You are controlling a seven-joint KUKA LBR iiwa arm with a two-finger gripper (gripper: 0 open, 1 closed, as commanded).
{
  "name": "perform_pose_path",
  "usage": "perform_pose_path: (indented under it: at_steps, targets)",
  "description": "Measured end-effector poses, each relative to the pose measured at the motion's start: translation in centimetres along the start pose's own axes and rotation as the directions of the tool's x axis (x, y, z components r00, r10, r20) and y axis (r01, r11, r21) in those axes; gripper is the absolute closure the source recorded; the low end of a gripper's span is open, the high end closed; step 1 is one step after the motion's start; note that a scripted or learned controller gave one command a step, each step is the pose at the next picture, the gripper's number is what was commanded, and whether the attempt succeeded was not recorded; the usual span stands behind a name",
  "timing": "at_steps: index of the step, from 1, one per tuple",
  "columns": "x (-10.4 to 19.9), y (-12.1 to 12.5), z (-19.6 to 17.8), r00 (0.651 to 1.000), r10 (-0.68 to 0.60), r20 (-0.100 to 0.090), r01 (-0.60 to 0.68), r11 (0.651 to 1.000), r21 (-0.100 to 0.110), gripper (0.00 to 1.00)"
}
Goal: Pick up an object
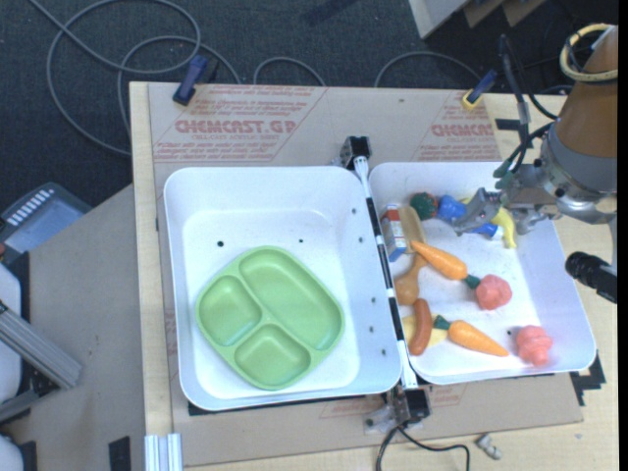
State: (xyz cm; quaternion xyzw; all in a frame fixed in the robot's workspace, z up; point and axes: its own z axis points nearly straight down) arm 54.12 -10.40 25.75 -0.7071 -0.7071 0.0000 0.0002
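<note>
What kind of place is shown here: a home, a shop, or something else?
Most likely a robotics lab. A robot arm reaches over two white bins on a bench, one holding a green divided plate, the other toy food such as a carrot. Loose cables lie on the carpet.

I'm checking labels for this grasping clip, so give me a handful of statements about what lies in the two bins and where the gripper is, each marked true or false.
1. The green divided plate lies in the left bin. True.
2. The plate has four compartments. False: it has three.
3. The toy foods lie in the right bin. True.
4. The gripper hangs over the left bin. False: it is over the far part of the right bin, near the blue toy.
5. Two toy carrots, one near the middle and one nearer the front, lie in the right bin. True.
6. A pink toy sits on the green plate. False: it lies in the right bin's near corner.
</note>
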Motion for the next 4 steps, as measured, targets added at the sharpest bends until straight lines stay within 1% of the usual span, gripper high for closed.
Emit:
perform_pose_path:
  at_steps: [1,2,3,4]
  targets:
    - [1.9,0.9,7.2,1.0,0.0,0.0,0.0,1.0,0.002,0.0]
    - [0.3,1.7,16.4,1.0,0.002,0.002,-0.002,1.0,-0.009,0.0]
    - [0.4,1.7,15.4,1.0,0.003,0.001,-0.002,1.0,-0.01,1.0]
    - [8.5,4.5,7.3,1.0,-0.001,0.0,0.001,1.0,-0.001,1.0]
